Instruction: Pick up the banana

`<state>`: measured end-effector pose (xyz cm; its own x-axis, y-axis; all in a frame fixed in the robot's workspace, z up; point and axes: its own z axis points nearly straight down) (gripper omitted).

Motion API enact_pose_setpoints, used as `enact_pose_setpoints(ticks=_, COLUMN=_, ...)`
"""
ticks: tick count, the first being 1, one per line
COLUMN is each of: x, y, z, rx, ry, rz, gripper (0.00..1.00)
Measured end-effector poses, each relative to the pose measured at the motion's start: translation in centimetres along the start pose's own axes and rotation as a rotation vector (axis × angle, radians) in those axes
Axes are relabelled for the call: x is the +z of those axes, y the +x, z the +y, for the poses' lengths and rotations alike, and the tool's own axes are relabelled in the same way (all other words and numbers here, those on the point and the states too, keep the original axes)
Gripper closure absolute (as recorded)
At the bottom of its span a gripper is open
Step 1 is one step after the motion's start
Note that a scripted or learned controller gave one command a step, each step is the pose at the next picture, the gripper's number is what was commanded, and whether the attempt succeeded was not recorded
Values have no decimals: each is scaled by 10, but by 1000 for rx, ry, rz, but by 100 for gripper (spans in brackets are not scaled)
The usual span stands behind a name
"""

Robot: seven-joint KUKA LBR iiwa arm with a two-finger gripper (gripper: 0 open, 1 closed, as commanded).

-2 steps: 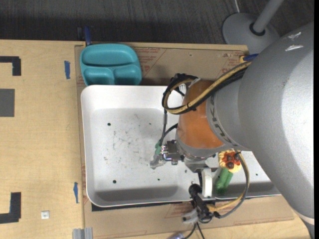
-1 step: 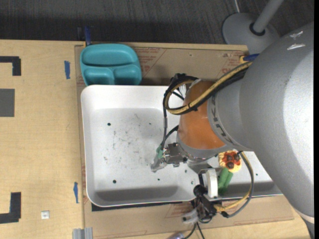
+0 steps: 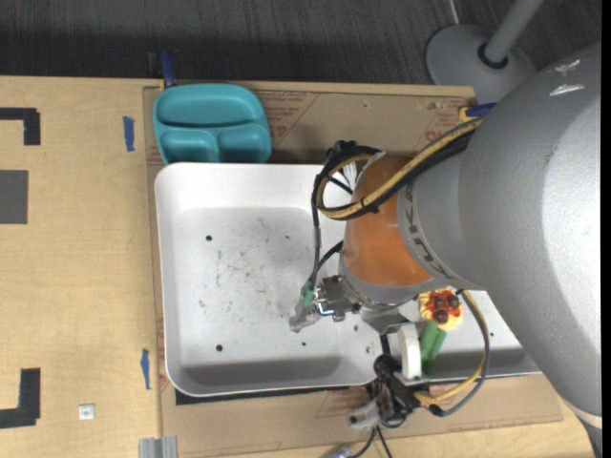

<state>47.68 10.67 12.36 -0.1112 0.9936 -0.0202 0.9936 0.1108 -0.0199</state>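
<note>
The gripper hung low over the white bin; its opening could not be determined. No banana was identifiable. Beyond it sat a teal tray. Beside it, under the arm, lay an orange-and-green object.

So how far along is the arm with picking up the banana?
Nothing looks done yet. The arm hangs low over the white bin, its tool near the bin floor, with no banana seen at it. Small fruit toys lie beside the arm. Finding, gripping and lifting the banana remain.
</note>
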Motion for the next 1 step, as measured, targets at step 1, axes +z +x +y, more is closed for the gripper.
enact_pose_setpoints(ticks=1, x=0, y=-1, z=-1, rx=-34, ry=3, rz=-1, gripper=0)
